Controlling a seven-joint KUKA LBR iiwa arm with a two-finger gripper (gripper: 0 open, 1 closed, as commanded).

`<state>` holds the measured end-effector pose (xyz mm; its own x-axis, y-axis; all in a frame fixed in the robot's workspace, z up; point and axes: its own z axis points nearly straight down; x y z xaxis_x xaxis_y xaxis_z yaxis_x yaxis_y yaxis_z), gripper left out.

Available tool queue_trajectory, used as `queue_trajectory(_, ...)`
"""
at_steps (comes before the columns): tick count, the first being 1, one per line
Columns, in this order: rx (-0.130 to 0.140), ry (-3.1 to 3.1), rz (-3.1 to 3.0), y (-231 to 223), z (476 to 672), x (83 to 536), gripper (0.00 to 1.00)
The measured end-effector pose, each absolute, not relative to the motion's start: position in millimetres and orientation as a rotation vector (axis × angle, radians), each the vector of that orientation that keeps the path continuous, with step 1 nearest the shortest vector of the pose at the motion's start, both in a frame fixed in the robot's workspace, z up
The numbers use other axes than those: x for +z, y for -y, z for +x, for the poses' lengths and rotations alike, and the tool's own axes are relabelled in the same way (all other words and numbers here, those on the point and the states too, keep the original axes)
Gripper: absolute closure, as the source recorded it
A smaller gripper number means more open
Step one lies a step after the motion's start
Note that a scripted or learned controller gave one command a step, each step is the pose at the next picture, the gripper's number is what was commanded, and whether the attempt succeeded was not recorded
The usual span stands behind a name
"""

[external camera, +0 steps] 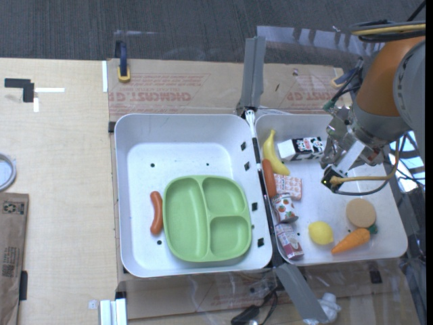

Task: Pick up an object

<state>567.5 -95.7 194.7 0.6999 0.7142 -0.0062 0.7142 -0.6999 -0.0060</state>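
1. The gripper (pixel 336 156) hangs over the right bin (pixel 318 198), near its far side, and nothing is lifted yet, so I'd call this the approach step of the pick
2. Closest candidate: the milk carton (pixel 302 147), lying just beside the gripper on the side nearer the divider, with the banana (pixel 272 153) right next to it
3. More choices across that bin: a red sausage (pixel 269 178) along the divider, three small packets (pixel 287 188) stacked down the same side, a lemon (pixel 321 233), a carrot (pixel 352 240) and a round biscuit (pixel 360 213) towards the near corner
4. Over in the left bin (pixel 183 147), well apart from the arm, there's a green plate (pixel 206 217) with another sausage (pixel 156 212) lying beside it
5. Open or closed? I cannot tell; the gripper's tip is lost against the wrist hardware from this angle, and nothing shows as held or touched
6. Next move, by my reading: line up over one item, most likely the carton, then drop straight down onto it
7. The risk I see: carton and banana sit close together, so a descent off to that side could nudge the banana rather than get a clean grasp
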Motion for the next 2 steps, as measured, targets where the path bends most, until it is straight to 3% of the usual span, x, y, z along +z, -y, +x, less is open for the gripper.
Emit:
queue_trajectory(1, 0.015, 0.606, -3.081, 56, 534.6, 188, 1.0)
queue_trajectory(2, 0.012, 0.545, -3.092, 80, 521.0, 189, 1.0)
